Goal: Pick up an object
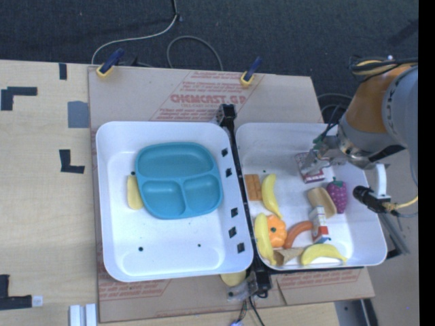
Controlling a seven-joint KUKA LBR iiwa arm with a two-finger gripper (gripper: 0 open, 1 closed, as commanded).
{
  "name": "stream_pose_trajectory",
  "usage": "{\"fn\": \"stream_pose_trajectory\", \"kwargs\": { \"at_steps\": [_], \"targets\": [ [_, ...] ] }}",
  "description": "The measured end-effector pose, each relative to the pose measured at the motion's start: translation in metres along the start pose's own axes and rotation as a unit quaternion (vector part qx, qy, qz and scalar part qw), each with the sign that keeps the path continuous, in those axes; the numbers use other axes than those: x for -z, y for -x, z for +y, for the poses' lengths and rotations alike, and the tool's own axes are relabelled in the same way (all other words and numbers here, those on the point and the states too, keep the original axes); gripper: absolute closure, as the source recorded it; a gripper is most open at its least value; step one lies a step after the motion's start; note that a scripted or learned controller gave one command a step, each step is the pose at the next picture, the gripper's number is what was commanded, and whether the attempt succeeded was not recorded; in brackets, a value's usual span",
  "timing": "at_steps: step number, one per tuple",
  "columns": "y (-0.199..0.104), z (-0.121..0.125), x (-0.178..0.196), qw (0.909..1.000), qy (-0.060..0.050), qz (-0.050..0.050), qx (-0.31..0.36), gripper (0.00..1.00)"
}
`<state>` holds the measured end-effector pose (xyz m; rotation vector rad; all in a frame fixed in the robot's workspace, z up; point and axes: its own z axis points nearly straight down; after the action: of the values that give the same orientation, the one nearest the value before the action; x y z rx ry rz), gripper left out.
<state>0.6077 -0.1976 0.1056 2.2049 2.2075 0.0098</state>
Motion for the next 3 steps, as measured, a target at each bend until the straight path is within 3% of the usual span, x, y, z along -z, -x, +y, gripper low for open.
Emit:
{"fn": "stream_pose_trajectory", "kwargs": {
  "at_steps": [1,2,3],
  "targets": [
    [0.000,0.000,-0.001,1.0000,0.000,0.000,0.000,0.00],
    [0.029,-0.090,0.056,0.9999,-0.011,0.005,-0.003,0.00],
    [-0.039,-0.123,-0.019,1.0000,-0.006,0.001,-0.001,0.00]
  ]
}}
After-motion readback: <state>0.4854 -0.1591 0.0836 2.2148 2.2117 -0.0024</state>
